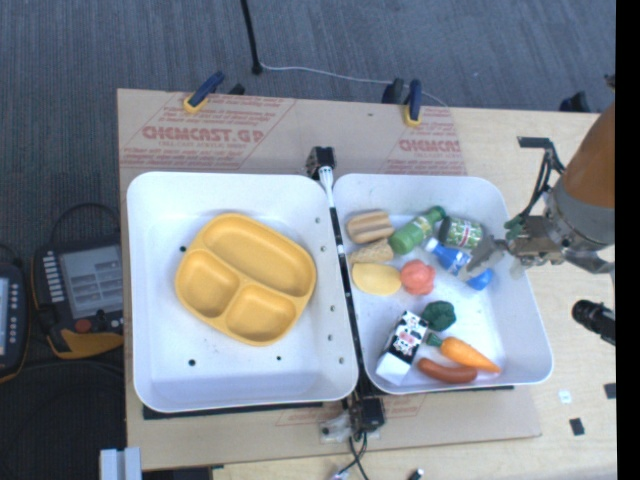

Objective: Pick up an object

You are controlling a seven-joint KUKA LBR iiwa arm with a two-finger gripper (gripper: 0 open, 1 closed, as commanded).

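The right bin [525, 313] holds several toy foods. A hot dog bun [367, 225], a green bottle [414, 232] and a green-labelled can [462, 233] lie along its far side. A yellow lemon-like piece [376, 279] and a red tomato [418, 276] sit mid-bin. Nearer the front are a broccoli [438, 315], a black-and-white carton [402, 343], a carrot [468, 354] and a red sausage [447, 371]. My gripper [489, 256] reaches in low over the bin's right side, just right of the can and over a blue object [455, 259]. Nothing is seen lifted.
The left bin [160, 348] bears a yellow three-compartment plate [245, 276]. A raised divider [340, 268] runs between the bins. Two clamps [203, 91] [412, 101] hold the board's far edge. A grey control box [85, 278] sits off the bench to the left.
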